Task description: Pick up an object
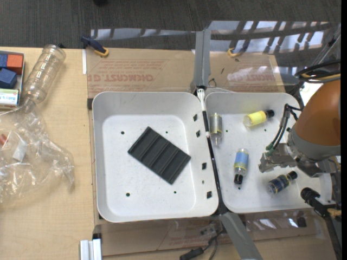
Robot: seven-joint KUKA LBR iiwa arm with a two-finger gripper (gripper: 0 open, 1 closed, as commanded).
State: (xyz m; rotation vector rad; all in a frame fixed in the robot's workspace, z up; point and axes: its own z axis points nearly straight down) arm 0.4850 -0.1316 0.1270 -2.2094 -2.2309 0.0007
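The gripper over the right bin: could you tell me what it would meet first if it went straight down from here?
Probably the bare floor of the right bin, between the blue bottle and the dark-capped bottle; depth is unclear.

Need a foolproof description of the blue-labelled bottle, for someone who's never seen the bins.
Start at the right bin. The blue-labelled bottle lies near its middle, black cap toward the near rim. Its neighbours differ: a yellow bottle farther back, a silver tube by the left wall.
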